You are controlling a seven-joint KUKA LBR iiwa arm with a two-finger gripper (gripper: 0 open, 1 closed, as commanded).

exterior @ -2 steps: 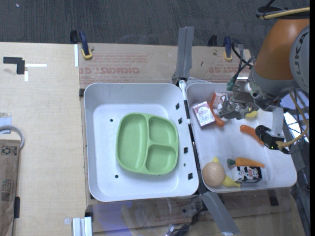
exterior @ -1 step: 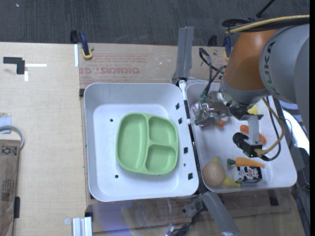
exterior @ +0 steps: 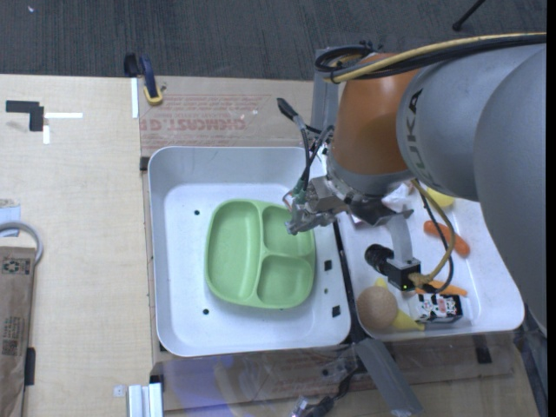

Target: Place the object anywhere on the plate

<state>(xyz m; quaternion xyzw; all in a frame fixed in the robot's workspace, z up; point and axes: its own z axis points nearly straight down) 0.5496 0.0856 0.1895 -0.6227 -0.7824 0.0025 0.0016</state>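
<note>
The grey arm (exterior: 469, 120) reached in from the right and covered much of the right bin (exterior: 499, 307). The wooden surface (exterior: 78, 198) carried that bin and the left bin (exterior: 174, 320) side by side. A green divided plate (exterior: 234, 250) lay flat in the left bin, with one long compartment on its left and two smaller ones on its right.

The tool (exterior: 301, 215) hung over the right edge of the plate's far right compartment. We could not tell whether it was spread or pressed together, and we saw nothing clearly held in it.

We therefore judged that the object to be placed was among the loose things in the right bin. A tan ball (exterior: 377, 307) sat at that bin's near left. It touched a small yellow piece (exterior: 405, 321), and a little printed box (exterior: 437, 306) lay just beside them. A slim orange piece (exterior: 445, 235) lay farther back.

We judged the ball light, fairly firm and apt to roll. It would be best taken squarely across its middle, and the plate's ridges should then keep it in place. The orange piece looked light and smooth, and a grip across its narrow width would probably suit it.
</note>
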